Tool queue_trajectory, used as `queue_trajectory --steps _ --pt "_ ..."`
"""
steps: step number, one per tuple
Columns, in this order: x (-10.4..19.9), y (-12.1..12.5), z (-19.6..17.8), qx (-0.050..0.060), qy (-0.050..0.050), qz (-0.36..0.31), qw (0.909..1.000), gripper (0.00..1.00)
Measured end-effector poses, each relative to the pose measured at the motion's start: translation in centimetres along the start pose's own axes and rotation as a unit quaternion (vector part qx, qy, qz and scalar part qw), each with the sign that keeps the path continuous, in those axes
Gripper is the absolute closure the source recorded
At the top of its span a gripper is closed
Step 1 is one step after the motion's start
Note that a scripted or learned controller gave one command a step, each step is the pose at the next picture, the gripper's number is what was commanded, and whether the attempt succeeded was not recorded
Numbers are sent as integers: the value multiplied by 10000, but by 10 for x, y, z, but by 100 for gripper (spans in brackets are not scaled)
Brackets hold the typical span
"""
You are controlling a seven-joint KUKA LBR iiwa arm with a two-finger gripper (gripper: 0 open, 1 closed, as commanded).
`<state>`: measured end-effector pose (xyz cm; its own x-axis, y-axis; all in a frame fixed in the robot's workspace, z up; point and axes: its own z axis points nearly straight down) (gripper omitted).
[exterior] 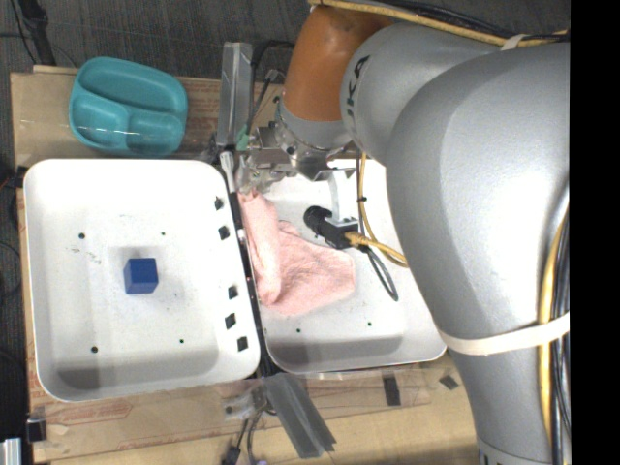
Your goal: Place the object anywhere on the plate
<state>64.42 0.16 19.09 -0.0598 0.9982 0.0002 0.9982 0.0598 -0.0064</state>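
Gripper [254, 174] over pink cloth [295, 264]; blue cube [141, 275] in other bin [97, 201]; teal plate [128, 105] outside.

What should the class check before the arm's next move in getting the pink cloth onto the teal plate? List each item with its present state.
1. Teal plate stands on the bench beyond the left bin: ok.
2. Pink cloth on the plate: not ok; it lies in the right bin.
3. Gripper sits at the cloth's upper end: ok.
4. Grip on the cloth secured: cannot tell.
5. Blue cube is apart from the cloth, in the left bin: ok.
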Motion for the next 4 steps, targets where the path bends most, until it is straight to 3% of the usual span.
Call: queue_trajectory --steps 1,2,3,4 --pt "57 -49 0 -14 -4 -563 9984 100" --pt "145 -94 8 -2 -9 -97 10000 100" --pt "99 -69 -3 -17 -4 -359 9994 100" --pt "157 -83 40 4 -12 -24 10000 100"
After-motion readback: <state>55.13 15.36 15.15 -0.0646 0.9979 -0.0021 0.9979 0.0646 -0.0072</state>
